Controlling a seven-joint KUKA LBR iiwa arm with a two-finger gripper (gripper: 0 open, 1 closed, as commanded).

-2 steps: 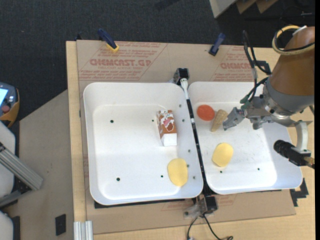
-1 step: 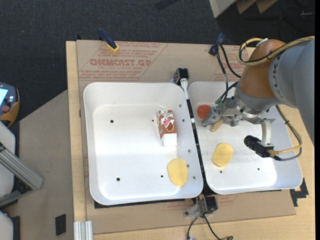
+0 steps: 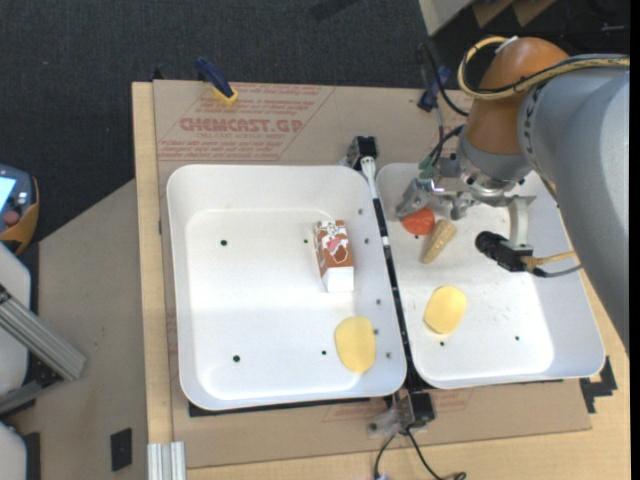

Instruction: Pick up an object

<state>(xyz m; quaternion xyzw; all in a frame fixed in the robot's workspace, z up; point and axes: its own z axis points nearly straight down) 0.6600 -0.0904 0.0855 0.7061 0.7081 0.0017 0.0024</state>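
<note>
My gripper hangs low over the back left part of the right bin. Just beneath it lies a small red-orange object, partly covered by the gripper. A tan cone-shaped piece lies right beside the red one, pointing toward the front. A yellow oval piece rests further forward in the same bin. In the left bin a small red and white carton lies near the right wall, and a second yellow oval sits at the front right.
The grey arm with its orange band fills the back right corner above the right bin. A black cable fitting hangs beside the gripper. The rim between the bins runs close to the gripper's left.
</note>
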